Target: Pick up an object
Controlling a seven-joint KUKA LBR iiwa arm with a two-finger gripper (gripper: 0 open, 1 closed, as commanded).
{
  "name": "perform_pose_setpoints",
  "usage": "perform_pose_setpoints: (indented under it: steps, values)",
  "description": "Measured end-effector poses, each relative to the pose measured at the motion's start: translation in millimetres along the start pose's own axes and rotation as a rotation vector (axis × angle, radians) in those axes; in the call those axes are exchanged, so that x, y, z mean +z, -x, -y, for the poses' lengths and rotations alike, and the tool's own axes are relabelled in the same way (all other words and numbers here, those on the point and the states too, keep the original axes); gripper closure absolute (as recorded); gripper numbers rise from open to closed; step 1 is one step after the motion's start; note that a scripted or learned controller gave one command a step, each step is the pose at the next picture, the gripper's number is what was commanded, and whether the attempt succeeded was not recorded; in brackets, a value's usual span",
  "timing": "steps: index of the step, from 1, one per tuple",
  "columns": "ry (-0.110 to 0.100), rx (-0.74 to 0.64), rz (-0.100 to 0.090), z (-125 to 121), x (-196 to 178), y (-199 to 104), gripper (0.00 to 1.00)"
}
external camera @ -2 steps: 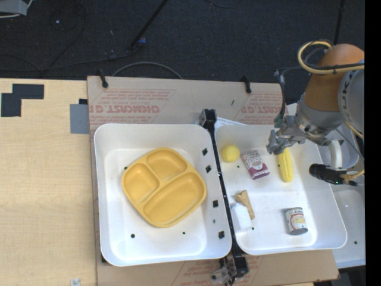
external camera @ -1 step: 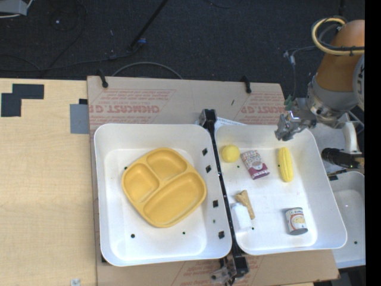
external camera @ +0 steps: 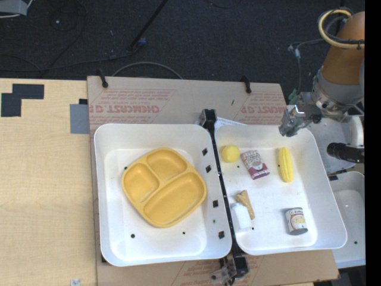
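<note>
The right bin (external camera: pixel 324 177) holds a yellow ball (external camera: pixel 230 154), a red-and-white packet (external camera: pixel 255 164), a yellow corn cob (external camera: pixel 286 164), a small tan ice-cream-cone-shaped toy (external camera: pixel 244 202) and a small can (external camera: pixel 295 220). My gripper (external camera: pixel 290 126) hangs over the bin's far right corner, above and just beyond the corn cob. Nothing shows between its fingers. The grey wrist and orange band rise behind it at the upper right.
The left bin (external camera: pixel 113 159) contains a yellow three-compartment plate (external camera: pixel 164 186). A black divider (external camera: pixel 215 183) runs between the bins. Cardboard lies under both bins, a wooden bench top is on the left, and cables trail across the dark floor behind.
</note>
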State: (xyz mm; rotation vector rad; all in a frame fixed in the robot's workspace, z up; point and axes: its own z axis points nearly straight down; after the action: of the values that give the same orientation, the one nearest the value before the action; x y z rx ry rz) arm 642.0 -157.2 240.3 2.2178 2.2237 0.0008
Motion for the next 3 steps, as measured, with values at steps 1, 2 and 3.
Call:
perform_pose_setpoints:
  steps: [1, 2, 3]
  values:
    - [-0.005, -0.001, -0.002, 12.5, 1.8, -42.3, 1.0]
    - [-0.007, -0.001, -0.002, 33.7, 14.9, -90.9, 1.0]
    - [-0.006, -0.002, -0.002, 56.7, 4.7, -139.7, 1.0]
